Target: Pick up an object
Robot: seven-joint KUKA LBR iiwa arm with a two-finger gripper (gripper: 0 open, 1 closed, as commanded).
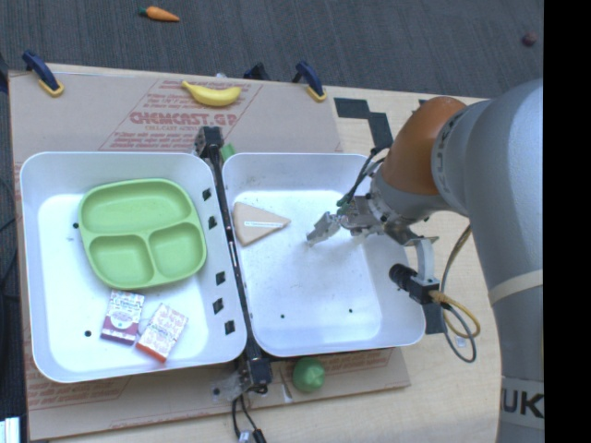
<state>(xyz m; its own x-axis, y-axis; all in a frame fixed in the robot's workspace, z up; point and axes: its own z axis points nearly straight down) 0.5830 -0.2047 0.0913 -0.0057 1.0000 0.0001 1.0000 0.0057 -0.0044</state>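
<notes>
- Sandwich wedge (258, 221) by the right bin's (314, 338) left wall looks light, maybe soft; you'd pinch its long sides.
- Hand (319, 233) nearby; whether open, you cannot tell.

Bright and even from overhead. Soft, short shadows under the green three-part plastic plate (141, 232) and along the glossy white plastic bin (314, 340) walls. Mild glare there. Slightly soft throughout, grainier toward the far dark carpet (388, 26).
</notes>
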